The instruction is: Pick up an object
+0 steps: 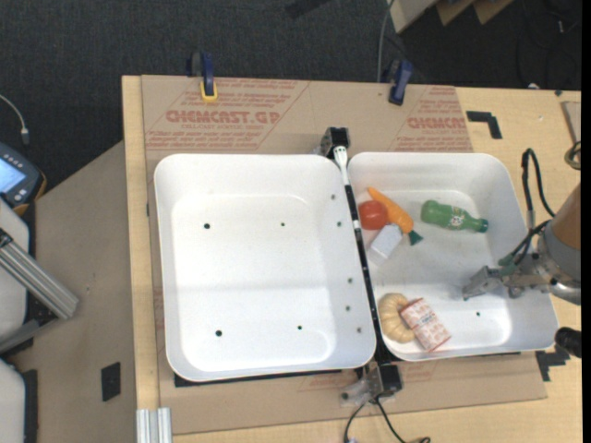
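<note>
The right bin (499,169) holds several objects. A green bottle (452,217) lies near its back. An orange carrot (393,209) and a red tomato (372,215) lie by the left wall, with a small white block (386,242) just in front of them. A pale bread roll (392,317) and a red-and-white packet (426,325) rest at the front left. My gripper (476,282) is low over the bin's right half, pointing left, open with nothing between its fingers. It is apart from every object, right of the packet and in front of the bottle.
The left bin (185,183) sits beside the right one, with a black divider strip (355,247) between them. The arm's grey wrist (561,257) comes in over the right bin's right wall. Clamps (399,81) hold the board at the back.
</note>
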